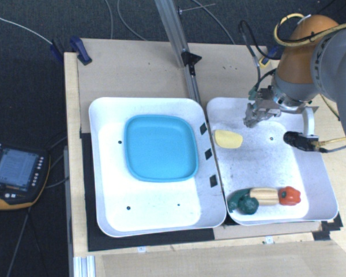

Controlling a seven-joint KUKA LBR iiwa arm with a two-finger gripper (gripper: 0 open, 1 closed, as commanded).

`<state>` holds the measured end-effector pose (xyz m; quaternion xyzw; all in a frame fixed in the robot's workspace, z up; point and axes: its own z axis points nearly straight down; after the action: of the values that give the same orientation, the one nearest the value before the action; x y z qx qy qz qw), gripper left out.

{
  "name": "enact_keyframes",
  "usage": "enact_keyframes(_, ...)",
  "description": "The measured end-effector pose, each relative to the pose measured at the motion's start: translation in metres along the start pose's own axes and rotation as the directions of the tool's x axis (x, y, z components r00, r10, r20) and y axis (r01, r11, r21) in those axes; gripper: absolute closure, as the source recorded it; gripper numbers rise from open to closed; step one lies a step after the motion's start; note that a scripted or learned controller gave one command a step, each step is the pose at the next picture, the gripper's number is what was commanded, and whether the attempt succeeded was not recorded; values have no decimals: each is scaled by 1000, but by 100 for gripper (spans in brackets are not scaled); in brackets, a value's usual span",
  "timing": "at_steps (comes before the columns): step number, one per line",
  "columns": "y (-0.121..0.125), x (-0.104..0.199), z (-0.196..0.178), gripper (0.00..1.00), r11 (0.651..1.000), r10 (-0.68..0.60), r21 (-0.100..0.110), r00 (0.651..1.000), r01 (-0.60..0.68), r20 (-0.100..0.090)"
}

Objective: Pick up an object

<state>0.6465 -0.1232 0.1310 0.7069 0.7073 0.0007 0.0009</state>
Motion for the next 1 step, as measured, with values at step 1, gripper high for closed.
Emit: enact_keyframes(1,2,2,-63,100,1000,0,-3,1000,0,0)
